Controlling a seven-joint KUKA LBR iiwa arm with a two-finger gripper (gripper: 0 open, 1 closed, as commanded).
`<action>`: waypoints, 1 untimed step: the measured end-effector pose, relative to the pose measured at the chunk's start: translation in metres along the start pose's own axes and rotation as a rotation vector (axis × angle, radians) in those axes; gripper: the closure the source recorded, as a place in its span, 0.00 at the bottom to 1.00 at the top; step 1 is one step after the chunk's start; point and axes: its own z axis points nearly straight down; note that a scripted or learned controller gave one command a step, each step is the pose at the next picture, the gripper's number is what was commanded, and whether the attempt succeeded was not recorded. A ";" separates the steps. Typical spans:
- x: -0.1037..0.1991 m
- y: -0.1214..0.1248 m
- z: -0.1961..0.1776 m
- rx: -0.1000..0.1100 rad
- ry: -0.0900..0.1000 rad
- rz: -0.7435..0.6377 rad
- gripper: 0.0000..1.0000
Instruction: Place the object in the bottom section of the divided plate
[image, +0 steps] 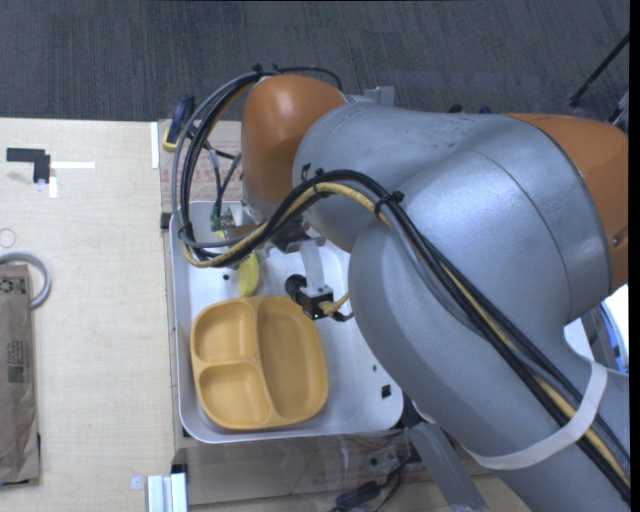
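One smooth yellow three-section plate (259, 361), shallow white bin (352, 405), hand (243, 228) state unclear.

One divided plate (258, 362) (three sections), one yellow object (248, 275), one white bin (352, 395).

A robotics lab: a big grey arm (470, 270) with bundled cables (215, 120) reaches over a white bin (350, 410) on a pale wooden bench (90, 330), dark carpet (120, 60) at the far side, taped marks (30, 160) far left.
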 end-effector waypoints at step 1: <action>0.017 -0.083 -0.014 -0.069 0.000 0.233 1.00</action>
